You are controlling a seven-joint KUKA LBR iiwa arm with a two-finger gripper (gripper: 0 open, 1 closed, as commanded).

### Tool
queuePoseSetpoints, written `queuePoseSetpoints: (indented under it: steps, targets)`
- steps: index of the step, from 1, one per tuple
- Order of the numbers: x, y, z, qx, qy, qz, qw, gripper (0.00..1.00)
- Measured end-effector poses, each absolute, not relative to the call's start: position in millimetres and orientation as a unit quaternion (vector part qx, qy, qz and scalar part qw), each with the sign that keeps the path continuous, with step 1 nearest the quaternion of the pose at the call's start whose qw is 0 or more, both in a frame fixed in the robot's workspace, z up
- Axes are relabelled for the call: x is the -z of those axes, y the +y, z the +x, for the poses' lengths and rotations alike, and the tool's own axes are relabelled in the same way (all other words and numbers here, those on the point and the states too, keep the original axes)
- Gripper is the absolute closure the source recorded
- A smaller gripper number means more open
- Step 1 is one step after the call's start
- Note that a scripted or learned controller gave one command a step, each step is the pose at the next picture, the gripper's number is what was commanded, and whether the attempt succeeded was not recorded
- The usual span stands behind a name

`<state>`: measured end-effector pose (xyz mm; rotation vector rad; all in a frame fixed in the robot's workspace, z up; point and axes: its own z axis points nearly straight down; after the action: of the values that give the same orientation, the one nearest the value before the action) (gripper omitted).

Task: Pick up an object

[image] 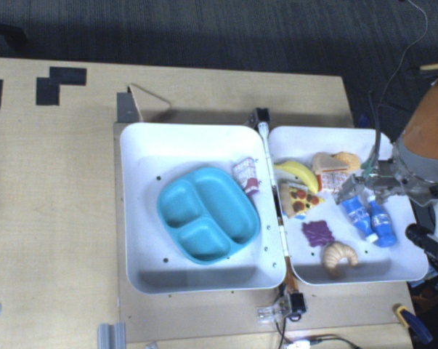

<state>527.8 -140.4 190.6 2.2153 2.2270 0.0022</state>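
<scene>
The right bin [404, 267] holds a yellow banana [297, 171], a toy pizza slice [298, 198], a tan bread piece [336, 163], two blue bottles [368, 219], a purple scrap [318, 233] and a croissant [339, 256]. My gripper [364, 183] hangs over the right side of this bin, just above the upper ends of the blue bottles and beside the bread piece. Nothing shows in its grasp. The grey arm with its orange band [429, 126] comes in from the right.
In the left bin [142, 267] lies a blue divided plate [206, 214], with a small red and white packet [246, 174] at its upper right. A ridge separates the two bins. Cables run along the right side of the bench.
</scene>
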Motion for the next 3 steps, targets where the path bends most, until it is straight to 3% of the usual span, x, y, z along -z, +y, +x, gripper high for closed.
queuePoseSetpoints:
  steps: [1,2,3]
  targets:
    - [-97,-117,553.9,-0.0012,0.708,0.706,0.002,0.0]
    - [-108,-116,554.9,-0.0023,0.708,0.706,0.002,1.0]
    - [-108,-116,554.8,-0.0022,0.709,0.706,0.002,0.0]
